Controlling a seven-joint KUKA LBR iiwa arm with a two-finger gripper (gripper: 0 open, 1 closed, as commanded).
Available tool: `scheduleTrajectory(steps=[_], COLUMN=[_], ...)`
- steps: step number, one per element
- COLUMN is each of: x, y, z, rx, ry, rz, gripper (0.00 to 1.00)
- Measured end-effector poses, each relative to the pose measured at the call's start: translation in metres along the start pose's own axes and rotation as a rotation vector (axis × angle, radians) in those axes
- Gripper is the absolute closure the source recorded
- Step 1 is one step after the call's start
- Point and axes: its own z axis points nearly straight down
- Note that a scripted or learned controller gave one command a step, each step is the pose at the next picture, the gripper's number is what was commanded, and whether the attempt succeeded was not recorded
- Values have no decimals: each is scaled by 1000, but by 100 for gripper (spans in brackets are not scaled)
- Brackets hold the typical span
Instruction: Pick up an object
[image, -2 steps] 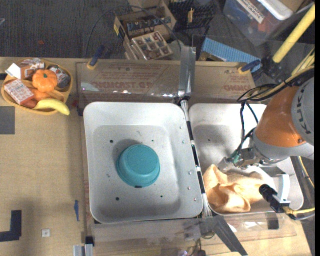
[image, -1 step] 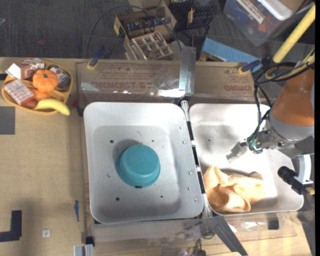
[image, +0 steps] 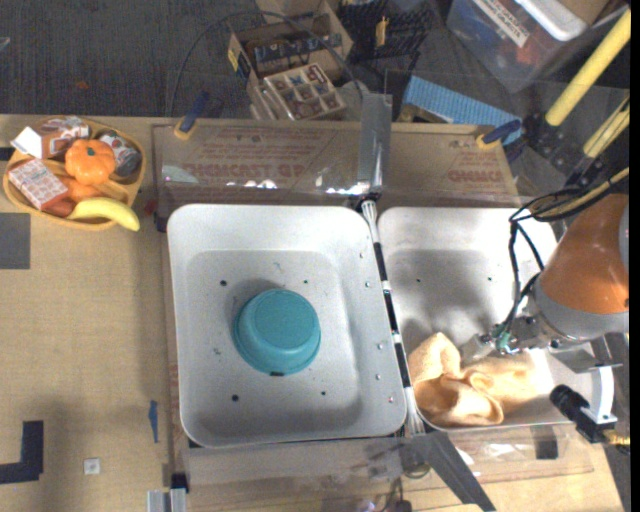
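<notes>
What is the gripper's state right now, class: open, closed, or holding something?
Gripper: cannot be told; it sits low in the right bin, at the yellow cloth.

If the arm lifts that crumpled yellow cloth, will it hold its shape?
Probably not. The cloth lies in soft folds in the right bin, so it would likely droop and unfurl. It looks light, and pushing would probably bunch it.

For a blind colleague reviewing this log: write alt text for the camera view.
A grey and orange robot arm reaches from the right into the right white bin, its end effector low over a crumpled yellow cloth. The left white bin holds an upside-down teal bowl; a dish of toy food sits at far left.
</notes>
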Motion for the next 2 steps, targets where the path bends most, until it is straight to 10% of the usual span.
scheduleTrajectory(steps=[1,2], x=[-2,-2], y=[0,0], z=[-10,-10], rx=[-3,-3], ry=[-2,-2], rz=[3,4], gripper=[100,0])
